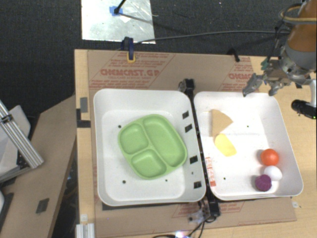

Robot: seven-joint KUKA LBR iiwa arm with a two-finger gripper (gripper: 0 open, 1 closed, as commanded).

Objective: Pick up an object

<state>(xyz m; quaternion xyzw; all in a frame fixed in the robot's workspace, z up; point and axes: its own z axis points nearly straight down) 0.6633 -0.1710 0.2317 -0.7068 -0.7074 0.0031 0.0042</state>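
Observation:
The right bin [290,148] holds a tan wedge [219,120], a yellow piece [225,145], an orange ball [270,157], a white ball [273,172] and a purple ball [263,183]. The three balls cluster in its near right corner. My gripper [262,87] hangs over the far rim of that bin, up and to the right of the tan wedge. Its fingers [250,85] are spread open and nothing sits between them. The arm's orange band shows above it at the right edge.
A green divided plate [151,146] lies in the left bin [101,133]. A black divider [193,133] runs between the bins. Cardboard sheets [148,68] cover the bench behind them, and a metal rail [20,143] juts in at the left.

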